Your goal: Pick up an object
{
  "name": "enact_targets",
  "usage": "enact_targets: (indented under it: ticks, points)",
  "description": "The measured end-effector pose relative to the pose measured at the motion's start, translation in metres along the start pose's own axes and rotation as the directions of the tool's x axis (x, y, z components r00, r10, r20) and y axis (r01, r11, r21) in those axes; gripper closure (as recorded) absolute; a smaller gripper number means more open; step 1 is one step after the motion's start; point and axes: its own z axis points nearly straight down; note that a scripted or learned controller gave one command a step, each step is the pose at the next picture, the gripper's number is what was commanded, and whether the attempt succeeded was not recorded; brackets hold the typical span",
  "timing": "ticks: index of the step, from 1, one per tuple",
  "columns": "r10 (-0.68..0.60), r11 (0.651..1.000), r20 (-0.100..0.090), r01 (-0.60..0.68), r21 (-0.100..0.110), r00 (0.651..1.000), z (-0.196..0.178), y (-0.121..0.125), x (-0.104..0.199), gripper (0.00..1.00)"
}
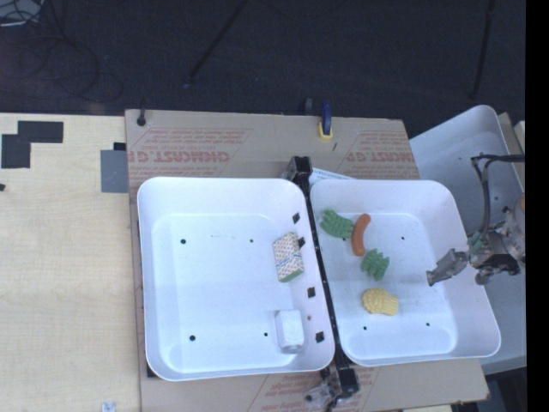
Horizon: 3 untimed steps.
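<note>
Two white bins [163,230] side by side — brown cardboard sheet [214,148] beneath, pale wooden bench [60,273], dark floor [257,41].

yellow corn [379,301], flat, right bin [467,333]

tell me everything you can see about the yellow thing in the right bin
The yellow object is a small, lumpy piece with a bumpy surface, like a toy corn cob or a foam block; the view is too coarse to settle which. It lies flat on the floor of the right bin, in its lower middle, long side roughly across the view. Nothing touches it: the small green piece sits just above it with a gap, and the gripper is off to its right, near the bin's right wall.
</note>
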Motion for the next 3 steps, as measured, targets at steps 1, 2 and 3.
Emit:
enact_targets:
  ticks: [1, 2, 3]
  points:
    - [-0.001, 1.0, -0.001, 0.001, 0.002, 1.0, -0.01, 0.0, -0.001, 1.0]
    - [-0.001, 1.0, 0.002, 0.001, -0.002, 1.0, -0.012, 0.001, -0.023, 1.0]
    - [-0.007, 1.0, 0.0, 0.007, -0.004, 1.0, -0.06, 0.001, 0.053, 1.0]
